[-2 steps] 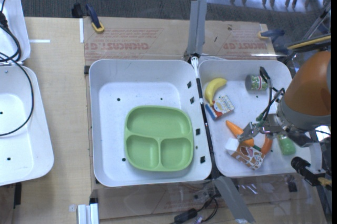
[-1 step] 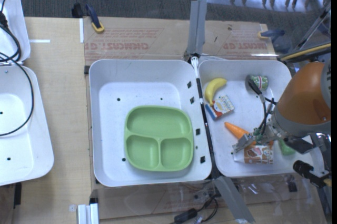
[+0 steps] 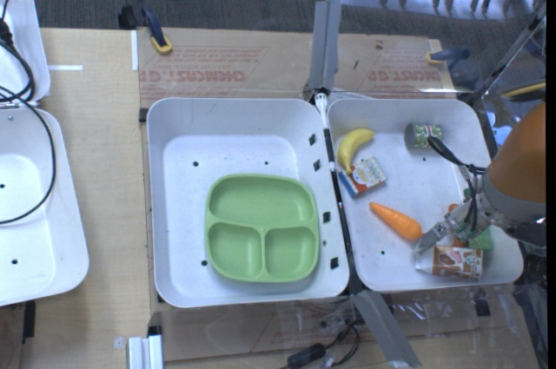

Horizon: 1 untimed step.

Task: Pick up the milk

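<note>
One milk carton (image 3: 368, 174) left of carrot (image 3: 396, 220), well apart from jaws (image 3: 453, 230)

Plate (image 3: 261, 228) in L bin (image 3: 165, 185); carrot (image 3: 396, 220) R bin (image 3: 395, 272).

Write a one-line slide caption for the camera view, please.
Gripper hovers by the carrot and a carton in the right bin; green tray in the left.

Even overhead light, soft shadows, mild glare on white bins (image 3: 165, 185), slightly grainy
</note>
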Each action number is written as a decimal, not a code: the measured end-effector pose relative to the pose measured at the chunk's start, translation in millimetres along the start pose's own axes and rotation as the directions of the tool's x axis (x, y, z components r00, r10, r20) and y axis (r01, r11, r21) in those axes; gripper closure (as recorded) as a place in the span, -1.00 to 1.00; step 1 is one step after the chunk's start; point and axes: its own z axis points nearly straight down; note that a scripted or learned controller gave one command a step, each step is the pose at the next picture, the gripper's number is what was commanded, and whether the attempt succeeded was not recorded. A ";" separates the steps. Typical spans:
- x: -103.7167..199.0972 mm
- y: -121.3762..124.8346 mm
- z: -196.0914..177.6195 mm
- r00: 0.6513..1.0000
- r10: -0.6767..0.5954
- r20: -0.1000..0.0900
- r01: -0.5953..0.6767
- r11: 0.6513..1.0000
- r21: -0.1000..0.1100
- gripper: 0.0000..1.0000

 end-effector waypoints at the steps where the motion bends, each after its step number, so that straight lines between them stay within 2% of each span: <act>1: -0.2 0.7 -8.5 1.000 0.004 -0.001 -0.004 1.000 -0.001 1.00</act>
